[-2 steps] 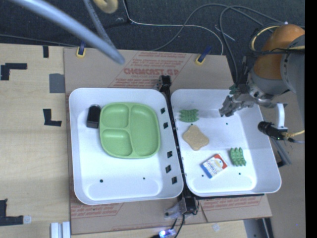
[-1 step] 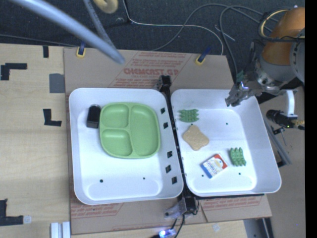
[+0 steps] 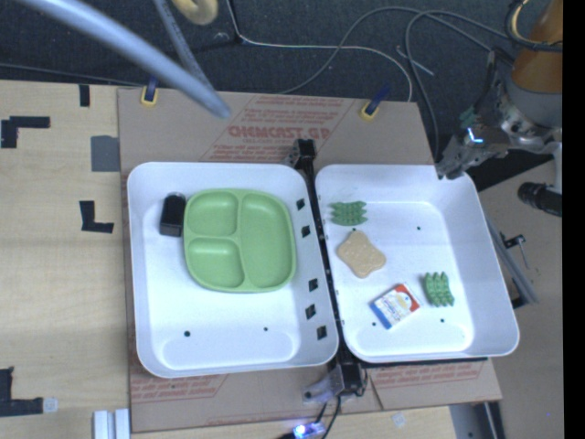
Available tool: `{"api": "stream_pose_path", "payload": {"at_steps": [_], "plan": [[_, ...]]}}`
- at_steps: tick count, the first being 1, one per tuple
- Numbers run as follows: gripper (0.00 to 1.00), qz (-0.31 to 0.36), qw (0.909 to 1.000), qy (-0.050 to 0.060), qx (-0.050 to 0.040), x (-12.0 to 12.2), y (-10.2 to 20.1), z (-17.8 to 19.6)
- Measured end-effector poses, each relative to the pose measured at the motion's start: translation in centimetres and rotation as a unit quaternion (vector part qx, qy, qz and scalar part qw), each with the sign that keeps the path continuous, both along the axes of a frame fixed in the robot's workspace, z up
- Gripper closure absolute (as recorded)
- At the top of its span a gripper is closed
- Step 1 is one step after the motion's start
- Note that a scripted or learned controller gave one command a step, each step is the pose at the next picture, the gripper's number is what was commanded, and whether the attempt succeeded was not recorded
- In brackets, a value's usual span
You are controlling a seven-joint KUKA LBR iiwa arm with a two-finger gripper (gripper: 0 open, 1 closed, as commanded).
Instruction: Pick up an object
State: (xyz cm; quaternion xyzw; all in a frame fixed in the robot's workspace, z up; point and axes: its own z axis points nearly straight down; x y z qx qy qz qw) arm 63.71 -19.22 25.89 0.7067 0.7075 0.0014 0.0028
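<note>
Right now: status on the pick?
Gripper over right bin's top-right corner, nothing held. Cracker, carton, two green pieces untouched. Path clear.

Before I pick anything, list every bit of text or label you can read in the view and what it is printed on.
"CHEMCAST GP": red print on the brown cardboard sheet under the bins; this reading is uncertain, and the smaller red lines around it are too blurred to read.
Small red, white and blue packet in the right white bin: printed, but too small to read.
Red print on the cardboard's front edge: unreadable.
</note>
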Motion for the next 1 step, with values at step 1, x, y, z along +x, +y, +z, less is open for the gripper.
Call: {"api": "stream_pose_path", "payload": {"at_steps": [1], "plan": [[1.00, 0.001, 1.0000, 0.004, 0.0009, -0.98, 4.11, -0.56]]}}
